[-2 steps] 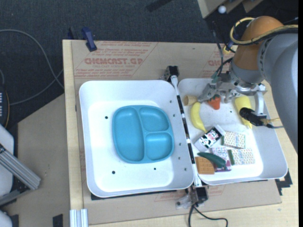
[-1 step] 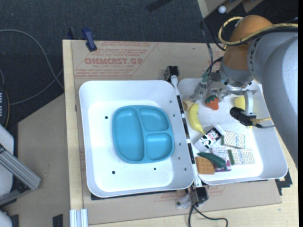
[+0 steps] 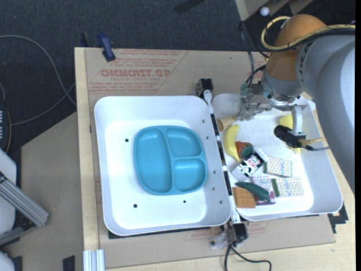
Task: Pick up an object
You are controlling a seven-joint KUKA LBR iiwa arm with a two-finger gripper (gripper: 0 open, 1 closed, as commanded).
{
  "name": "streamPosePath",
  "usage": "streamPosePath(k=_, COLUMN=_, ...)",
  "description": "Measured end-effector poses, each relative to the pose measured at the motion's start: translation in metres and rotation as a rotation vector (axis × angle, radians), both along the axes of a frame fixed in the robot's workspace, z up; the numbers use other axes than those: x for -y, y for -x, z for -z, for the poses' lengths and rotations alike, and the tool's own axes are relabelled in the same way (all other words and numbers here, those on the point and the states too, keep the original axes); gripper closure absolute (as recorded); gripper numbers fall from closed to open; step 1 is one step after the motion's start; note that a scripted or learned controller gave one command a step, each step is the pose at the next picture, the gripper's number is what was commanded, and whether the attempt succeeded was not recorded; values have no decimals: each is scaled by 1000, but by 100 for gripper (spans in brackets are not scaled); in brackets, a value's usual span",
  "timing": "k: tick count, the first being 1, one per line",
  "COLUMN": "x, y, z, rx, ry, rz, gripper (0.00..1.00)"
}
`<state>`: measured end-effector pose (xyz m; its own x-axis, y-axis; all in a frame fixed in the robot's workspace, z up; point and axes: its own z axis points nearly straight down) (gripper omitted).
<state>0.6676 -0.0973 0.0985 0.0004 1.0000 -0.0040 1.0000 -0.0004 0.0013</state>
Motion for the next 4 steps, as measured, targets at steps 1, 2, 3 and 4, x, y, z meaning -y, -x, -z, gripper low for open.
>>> streamPosePath(k=1, x=-57, y=21, z=-87, rx=2, ry=-5, rz=-2, gripper=100)
streamPosePath(k=2, x=-56, y=21, z=-86, rx=-1, ry=-4, rz=-2, gripper=0)
streamPosePath(k=3, x=-51, y=96, z=-86, rx=-3, ry=-5, rz=1, gripper=0)
streamPosePath(k=4, x=-4, y=76, z=-33, rx=-6, ry=-3, rz=2, gripper=0)
